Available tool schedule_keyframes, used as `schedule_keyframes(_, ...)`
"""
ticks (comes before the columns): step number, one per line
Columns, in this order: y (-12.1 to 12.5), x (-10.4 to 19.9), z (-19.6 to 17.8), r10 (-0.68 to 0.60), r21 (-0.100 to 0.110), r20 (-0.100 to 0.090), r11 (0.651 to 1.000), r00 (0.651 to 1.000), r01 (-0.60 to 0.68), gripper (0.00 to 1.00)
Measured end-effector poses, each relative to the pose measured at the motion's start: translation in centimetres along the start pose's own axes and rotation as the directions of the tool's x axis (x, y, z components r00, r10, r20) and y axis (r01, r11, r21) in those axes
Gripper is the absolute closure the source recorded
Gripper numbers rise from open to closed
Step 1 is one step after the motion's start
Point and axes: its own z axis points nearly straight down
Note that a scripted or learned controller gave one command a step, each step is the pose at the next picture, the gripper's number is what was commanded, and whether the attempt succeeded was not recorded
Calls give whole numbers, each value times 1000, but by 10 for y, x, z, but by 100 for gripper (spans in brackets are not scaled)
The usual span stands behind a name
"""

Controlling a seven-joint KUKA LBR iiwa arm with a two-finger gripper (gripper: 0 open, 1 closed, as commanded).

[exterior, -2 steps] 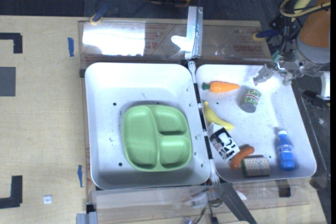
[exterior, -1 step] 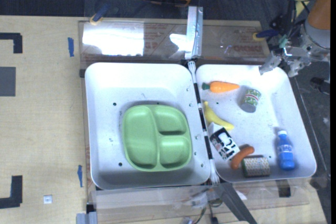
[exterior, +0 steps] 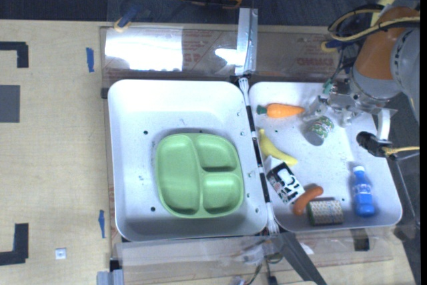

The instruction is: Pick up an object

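green divided plate [exterior: 199, 174] sits in left bin [exterior: 127, 110]. right bin [exterior: 390, 210]: banana [exterior: 273, 150] just left of a small can [exterior: 319, 129], carrot [exterior: 285, 111] up-left of it. gripper [exterior: 331, 110] hovers touching the can's upper right; jaw state cannot be told. blue bottle [exterior: 362, 191] lower right.

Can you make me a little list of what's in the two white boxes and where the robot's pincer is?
left bin: green divided plate
right bin: carrot, banana, blue bottle, sausage, black-and-white box, speckled block, small can
pincer: above right bin's far side, just over the small can
holding anything: cannot tell
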Motion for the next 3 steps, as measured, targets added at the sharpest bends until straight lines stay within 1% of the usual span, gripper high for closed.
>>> schedule_keyframes(1, 1, 1, -11, -1, -3, 0, 1000, 1000, 1, 100)
schedule_keyframes(2, 1, 1, -11, -1, -3, 0, 1000, 1000, 1, 0)
schedule_keyframes(3, -44, 34, -2, -170, -2, -1, 985, 985, 170, 0)
